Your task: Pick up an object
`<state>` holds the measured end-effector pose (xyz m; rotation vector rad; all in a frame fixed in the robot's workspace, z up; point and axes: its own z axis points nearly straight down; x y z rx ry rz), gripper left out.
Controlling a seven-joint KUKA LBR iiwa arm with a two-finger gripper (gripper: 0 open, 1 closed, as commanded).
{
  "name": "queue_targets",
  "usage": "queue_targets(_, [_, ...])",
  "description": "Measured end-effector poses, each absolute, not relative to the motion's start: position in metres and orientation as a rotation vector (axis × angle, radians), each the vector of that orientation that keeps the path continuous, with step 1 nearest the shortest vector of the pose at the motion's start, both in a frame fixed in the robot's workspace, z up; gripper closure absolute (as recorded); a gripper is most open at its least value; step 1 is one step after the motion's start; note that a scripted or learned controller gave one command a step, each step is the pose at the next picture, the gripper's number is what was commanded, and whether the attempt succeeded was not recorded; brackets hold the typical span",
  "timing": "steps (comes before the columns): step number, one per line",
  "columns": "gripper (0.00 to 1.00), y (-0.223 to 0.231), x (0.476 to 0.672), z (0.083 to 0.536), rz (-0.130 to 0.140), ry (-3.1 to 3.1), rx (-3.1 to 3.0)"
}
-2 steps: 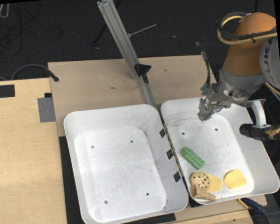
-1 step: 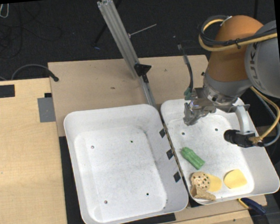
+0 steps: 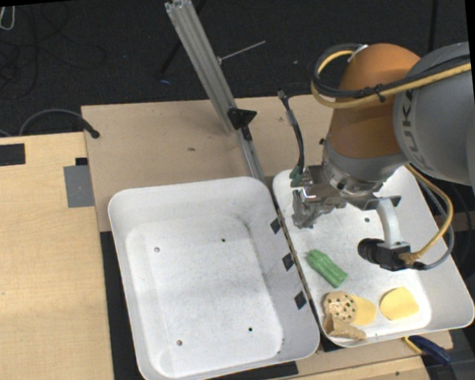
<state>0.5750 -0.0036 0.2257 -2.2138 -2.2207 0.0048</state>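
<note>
I have the tool [image 3: 306, 211] low in the right bin [image 3: 452, 306], near its upper left corner; I cannot tell how it is set, and I see nothing in it. The green block [image 3: 327, 267] lies just below the tool, apart from it. Further below sit a yellow piece [image 3: 399, 303] and a speckled tan piece [image 3: 342, 307]. I judge this the approach step: next I must shift over the block and descend.

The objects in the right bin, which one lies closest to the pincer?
The green object, lying just below the pincer. The yellow piece and the tan speckled one sit further off, at the bin's near edge.
</note>
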Motion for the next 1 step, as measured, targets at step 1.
queue_targets(1, [1.0,0.043,0.5606,0.2371,0.004,-2.222,-2.213])
